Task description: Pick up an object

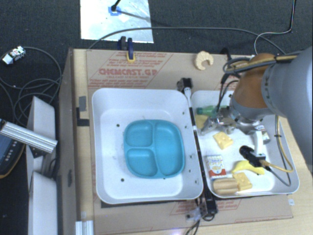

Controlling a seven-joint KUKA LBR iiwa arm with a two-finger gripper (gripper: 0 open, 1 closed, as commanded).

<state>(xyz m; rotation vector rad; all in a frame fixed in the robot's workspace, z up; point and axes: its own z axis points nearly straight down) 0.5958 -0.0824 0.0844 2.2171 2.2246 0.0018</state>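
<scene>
Bench point(127, 67) under two bins point(105, 180)

My hand point(222, 123) looks like bare, slightly shiny metal, and the band above my wrist is glossy orange. The two bins point(146, 99) are smooth white plastic; the blue divided plate point(153, 148) looks like smooth matt plastic. The worktop point(129, 70) is matt brown printed cardboard.

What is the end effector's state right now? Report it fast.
End effector: low over the right white bin, near a pale yellow cheese wedge; open or closed cannot be told.
</scene>
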